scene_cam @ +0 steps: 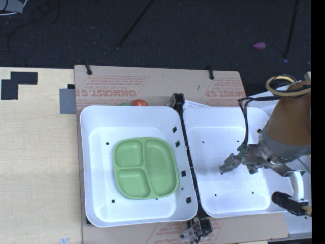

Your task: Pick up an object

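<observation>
Green tray [145, 167] flat in left bin [94, 131], centre-right, three compartments | risk: low thin rim, likely slip or scrape on bin floor | tight near centre divider [185, 156], more room on left side | right bin [213, 136] floor bare | gripper [229, 164] low over right bin, jaws apart, holding nothing

Red print ran along the far edge of the flat brown cardboard sheet [152, 85] under the two bins. It appeared twice, once near the far-left corner and once near the far-right corner, upside down from the camera. It seemed to read "CHEMCRZT GP", though the letters were uncertain. Faint red print also showed on the sheet's near edge, too small to read.
</observation>
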`<state>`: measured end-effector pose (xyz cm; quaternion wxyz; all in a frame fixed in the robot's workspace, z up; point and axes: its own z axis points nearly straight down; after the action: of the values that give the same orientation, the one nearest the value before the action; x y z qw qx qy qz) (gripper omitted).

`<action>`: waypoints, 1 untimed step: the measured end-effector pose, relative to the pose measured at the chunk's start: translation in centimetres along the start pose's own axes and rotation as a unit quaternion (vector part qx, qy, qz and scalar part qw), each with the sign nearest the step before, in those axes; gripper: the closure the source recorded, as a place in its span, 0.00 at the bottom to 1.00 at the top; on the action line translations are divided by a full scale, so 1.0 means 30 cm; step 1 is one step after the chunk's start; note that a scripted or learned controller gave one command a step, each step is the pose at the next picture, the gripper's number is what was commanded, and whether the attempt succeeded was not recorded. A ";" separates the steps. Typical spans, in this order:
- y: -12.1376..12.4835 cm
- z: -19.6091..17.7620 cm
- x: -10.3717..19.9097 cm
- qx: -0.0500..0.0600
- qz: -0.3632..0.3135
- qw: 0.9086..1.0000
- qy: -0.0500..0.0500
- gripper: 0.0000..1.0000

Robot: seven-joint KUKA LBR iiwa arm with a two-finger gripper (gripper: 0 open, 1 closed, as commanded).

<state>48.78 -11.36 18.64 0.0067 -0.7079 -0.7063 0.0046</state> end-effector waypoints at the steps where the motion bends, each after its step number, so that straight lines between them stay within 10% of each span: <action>1: 0.009 -0.018 -0.001 -0.006 -0.001 1.000 -0.001 0.00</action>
<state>49.06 -11.37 19.17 0.0022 -0.7072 -0.7070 0.0011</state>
